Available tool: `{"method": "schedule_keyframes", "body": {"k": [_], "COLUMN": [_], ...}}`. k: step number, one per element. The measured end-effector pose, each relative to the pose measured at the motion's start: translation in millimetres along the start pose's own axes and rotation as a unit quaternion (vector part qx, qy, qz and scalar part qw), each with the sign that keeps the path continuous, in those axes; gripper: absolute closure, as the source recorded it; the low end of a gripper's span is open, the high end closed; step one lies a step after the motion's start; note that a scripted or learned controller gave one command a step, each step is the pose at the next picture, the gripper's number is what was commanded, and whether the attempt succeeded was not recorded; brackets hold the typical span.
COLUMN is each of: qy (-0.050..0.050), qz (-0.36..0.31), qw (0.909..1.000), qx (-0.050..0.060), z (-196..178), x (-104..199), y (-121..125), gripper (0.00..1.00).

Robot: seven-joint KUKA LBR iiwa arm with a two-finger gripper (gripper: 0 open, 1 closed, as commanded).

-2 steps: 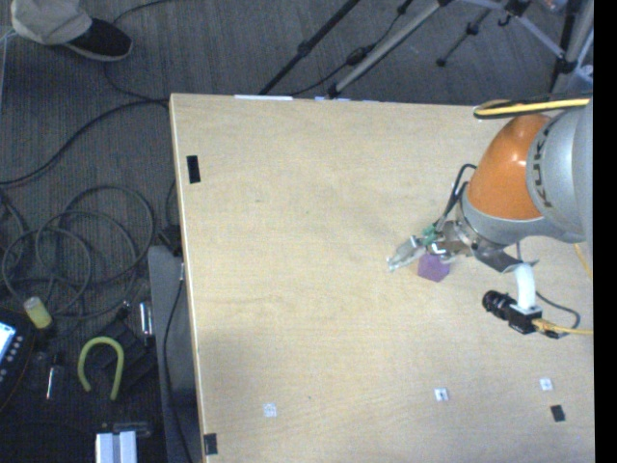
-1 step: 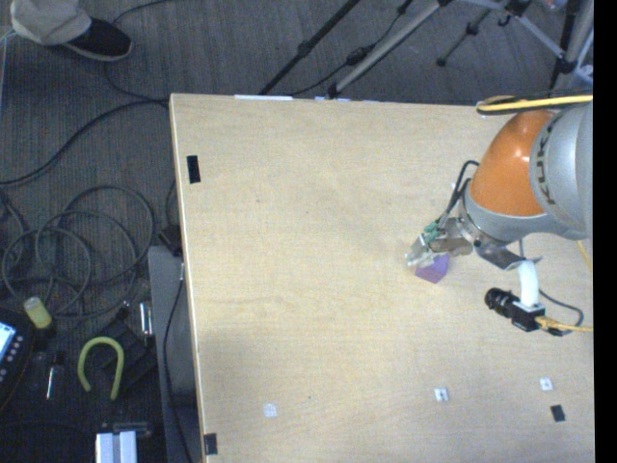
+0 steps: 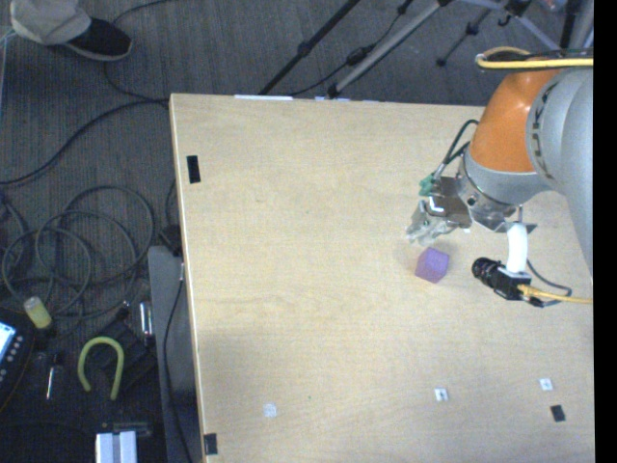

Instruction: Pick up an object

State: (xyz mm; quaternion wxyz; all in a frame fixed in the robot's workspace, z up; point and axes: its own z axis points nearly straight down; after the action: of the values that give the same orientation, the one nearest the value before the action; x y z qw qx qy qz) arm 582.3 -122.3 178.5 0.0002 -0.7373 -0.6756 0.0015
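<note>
arm [image 3: 549, 143] cut off at right edge, hand [image 3: 429, 222] blurred

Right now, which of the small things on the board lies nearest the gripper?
The purple block, lying just below the gripper on the bare wooden board. The small black and white markers sit far off, along the board's edges.

The desk [image 3: 318, 287] is seen from one fixed camera above, at a slant and moderate distance, with cabled floor [image 3: 87, 258] included at left.
</note>
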Motion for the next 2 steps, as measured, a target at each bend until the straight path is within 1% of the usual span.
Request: {"method": "schedule_keyframes", "body": {"k": [1,2], "qy": [0.000,-0.001], "qz": [0.000,-0.001], "qw": [1.0000,1.0000], "qx": [0.000,0.000], "z": [0,85], "x": [0,-28], "y": [0,8], "gripper": [0.00,0.00]}}
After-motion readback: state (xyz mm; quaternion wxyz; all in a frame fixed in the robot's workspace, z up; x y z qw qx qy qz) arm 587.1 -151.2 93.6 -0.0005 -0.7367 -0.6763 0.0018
